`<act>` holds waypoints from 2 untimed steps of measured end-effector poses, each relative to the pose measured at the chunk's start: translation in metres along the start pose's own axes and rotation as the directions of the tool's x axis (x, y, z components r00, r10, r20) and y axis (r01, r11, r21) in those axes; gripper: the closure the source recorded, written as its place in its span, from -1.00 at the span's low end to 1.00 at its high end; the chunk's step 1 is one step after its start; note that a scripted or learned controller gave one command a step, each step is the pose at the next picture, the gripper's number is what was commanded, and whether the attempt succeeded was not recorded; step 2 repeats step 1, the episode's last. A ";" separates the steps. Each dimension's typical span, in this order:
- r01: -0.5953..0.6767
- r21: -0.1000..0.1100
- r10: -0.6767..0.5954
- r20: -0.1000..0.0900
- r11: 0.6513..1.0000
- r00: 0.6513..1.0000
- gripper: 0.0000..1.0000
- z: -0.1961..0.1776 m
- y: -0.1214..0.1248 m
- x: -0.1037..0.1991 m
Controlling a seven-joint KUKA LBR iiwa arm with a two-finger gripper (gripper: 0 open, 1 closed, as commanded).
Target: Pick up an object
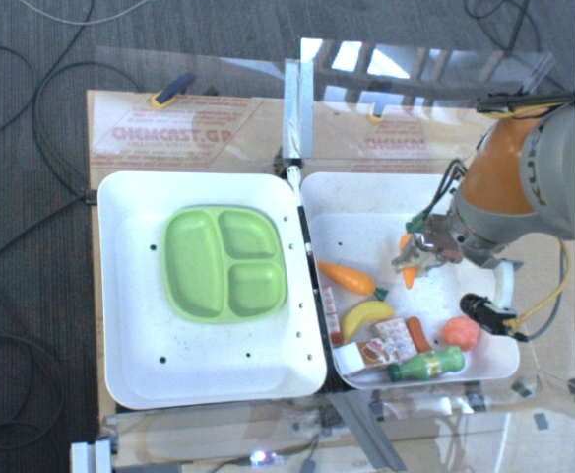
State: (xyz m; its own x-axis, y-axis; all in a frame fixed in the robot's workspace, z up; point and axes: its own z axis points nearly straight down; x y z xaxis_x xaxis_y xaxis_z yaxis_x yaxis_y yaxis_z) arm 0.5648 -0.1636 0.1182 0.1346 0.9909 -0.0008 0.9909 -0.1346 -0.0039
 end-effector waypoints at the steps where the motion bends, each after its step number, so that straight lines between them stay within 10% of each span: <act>1: -0.104 -0.001 0.104 0.000 0.995 0.995 1.00 -0.112 0.006 0.095; 2: -0.104 -0.001 0.104 0.000 0.995 0.995 1.00 -0.112 0.006 0.095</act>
